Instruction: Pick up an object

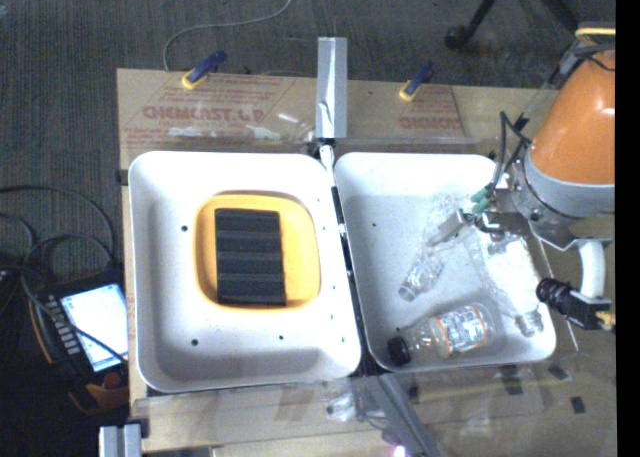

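Observation:
In the left bin (160,275) lies a yellow rounded pad with a black ridged block (250,255) on top of it. The right bin (380,195) holds clear plastic bottles. One with a black cap (447,331) lies along the front wall, and a crumpled one (428,260) lies near the middle. A small clear piece (528,323) sits in the front right corner. My gripper (487,213) hangs low over the right side of the right bin, just right of the crumpled bottle's upper end. I see nothing held in it.
The arm's orange band (585,130) and grey wrist (570,200) cover the right bin's right edge. A metal post (331,85) stands behind the seam between the bins. Two blue-and-yellow clamps (203,69) hold the cardboard sheet at the back.

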